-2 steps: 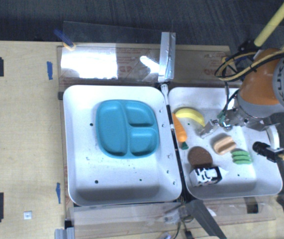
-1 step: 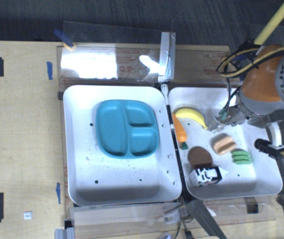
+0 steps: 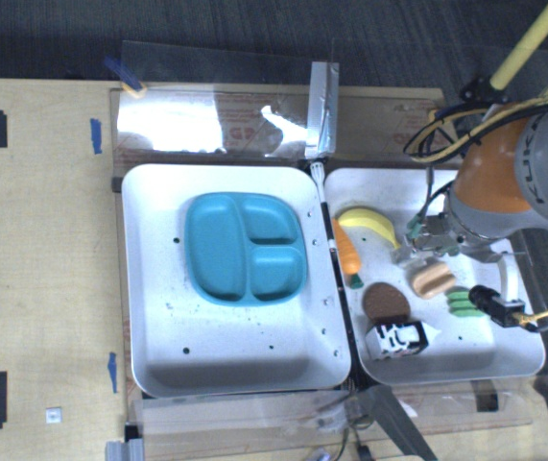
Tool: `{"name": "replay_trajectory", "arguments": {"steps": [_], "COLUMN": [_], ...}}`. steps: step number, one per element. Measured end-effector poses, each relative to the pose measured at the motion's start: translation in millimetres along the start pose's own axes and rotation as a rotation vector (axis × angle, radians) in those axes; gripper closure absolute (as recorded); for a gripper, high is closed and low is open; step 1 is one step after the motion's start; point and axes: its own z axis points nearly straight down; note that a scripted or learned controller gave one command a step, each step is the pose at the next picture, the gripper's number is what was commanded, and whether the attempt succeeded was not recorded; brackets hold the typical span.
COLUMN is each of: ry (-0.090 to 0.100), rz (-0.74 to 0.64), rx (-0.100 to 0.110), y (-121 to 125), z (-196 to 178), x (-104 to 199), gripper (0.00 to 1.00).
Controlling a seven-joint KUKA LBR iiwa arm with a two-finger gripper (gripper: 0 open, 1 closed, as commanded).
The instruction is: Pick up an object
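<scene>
In the right bin (image 3: 504,353) lie a yellow banana (image 3: 368,225), an orange carrot (image 3: 347,254), a tan bun-like piece (image 3: 433,279), a brown round piece (image 3: 386,301), a green item (image 3: 462,302) and a black-and-white item (image 3: 400,336). The arm comes in from the right, its orange band over the bin's far right part. My gripper (image 3: 425,238) hangs low between the banana and the tan piece, just above the tan piece. Nothing is visibly held.
The left bin (image 3: 158,344) holds a blue sectioned plate (image 3: 247,247). A metal divider post (image 3: 321,109) stands behind the bins. Cables and a yellow bar run at the upper right. Wooden bench surface lies to the left.
</scene>
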Motion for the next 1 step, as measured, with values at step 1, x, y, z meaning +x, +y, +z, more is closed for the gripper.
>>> {"name": "replay_trajectory", "arguments": {"steps": [1], "ry": [0.002], "rz": [0.001], "rx": [0.001], "y": [-0.3], "z": [0.9], "x": [0.4], "gripper": [0.00]}}
